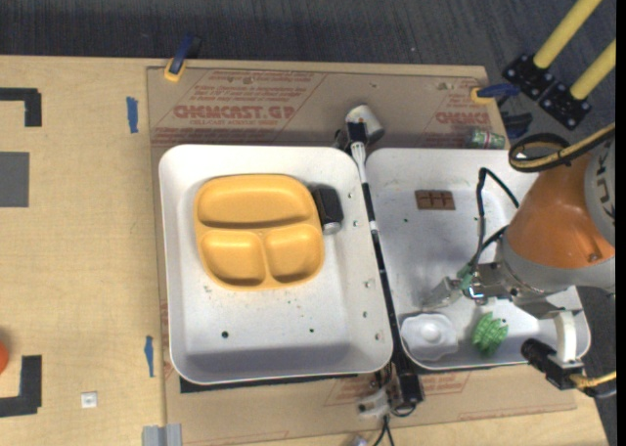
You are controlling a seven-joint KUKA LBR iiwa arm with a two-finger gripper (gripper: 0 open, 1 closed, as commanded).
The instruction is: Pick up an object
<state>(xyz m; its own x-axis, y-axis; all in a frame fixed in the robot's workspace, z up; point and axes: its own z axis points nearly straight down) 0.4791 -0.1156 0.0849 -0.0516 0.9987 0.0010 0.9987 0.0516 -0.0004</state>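
Observation:
My gripper (pixel 456 289) hangs low over the right bin (pixel 421 239), near its front half. Just right of the gripper and toward the front lies a green knobbly object (pixel 489 332). A white round object (pixel 427 334) rests in the bin's front left corner, below the gripper. A small brown flat piece (pixel 435 200) lies toward the back of the same bin. In the left bin (pixel 186 268) a yellow divided plate (pixel 260 229) lies, with a black object (pixel 328 207) touching its right edge.
The bins stand on a cardboard sheet (pixel 245 107) on the wooden bench. A ridge (pixel 375 248) separates the two bins. Yellow-handled tools (pixel 577 14) stick out at the back right. The grey and orange arm (pixel 558 229) covers the right bin's right side.

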